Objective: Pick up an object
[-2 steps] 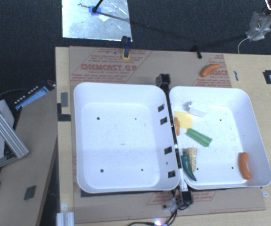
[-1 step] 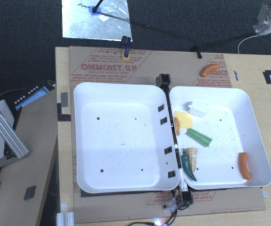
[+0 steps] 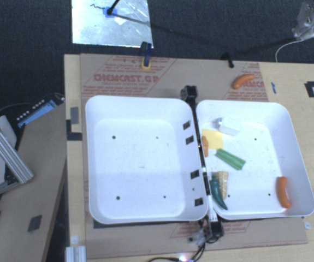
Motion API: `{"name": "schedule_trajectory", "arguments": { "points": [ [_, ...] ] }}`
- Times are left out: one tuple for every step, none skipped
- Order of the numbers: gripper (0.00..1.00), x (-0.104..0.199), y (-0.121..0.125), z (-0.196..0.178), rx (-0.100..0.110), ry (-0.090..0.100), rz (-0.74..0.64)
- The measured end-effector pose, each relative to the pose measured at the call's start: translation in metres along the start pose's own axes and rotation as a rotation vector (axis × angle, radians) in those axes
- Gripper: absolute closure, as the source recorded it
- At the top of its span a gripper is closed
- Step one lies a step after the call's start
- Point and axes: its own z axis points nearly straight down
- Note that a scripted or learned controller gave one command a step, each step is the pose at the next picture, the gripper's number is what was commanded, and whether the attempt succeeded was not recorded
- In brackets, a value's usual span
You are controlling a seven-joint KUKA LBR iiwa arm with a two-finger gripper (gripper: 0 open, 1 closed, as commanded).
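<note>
The gripper [image 3: 309,21] hangs up in the far right corner, well clear of both bins, so the view down is open. Cannot tell its state; it carries nothing visible. Candidates cluster in the right bin [image 3: 266,116]: green stick [image 3: 231,159], yellow block [image 3: 212,140], sausage [image 3: 283,192] near the rim.

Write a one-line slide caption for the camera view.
Gripper hovers beyond the bench; right bin holds a green cylinder, yellow block and orange sausage.
</note>
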Motion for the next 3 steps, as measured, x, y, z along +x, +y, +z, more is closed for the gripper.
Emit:
{"name": "schedule_trajectory", "arguments": {
  "points": [
    [1.00,0.015,-0.037,0.001,0.004,0.001,0.000],
    [1.00,0.023,-0.062,0.001,0.003,0.001,0.000],
    [1.00,0.038,-0.101,0.000,0.003,0.001,0.001]
  ]
}}
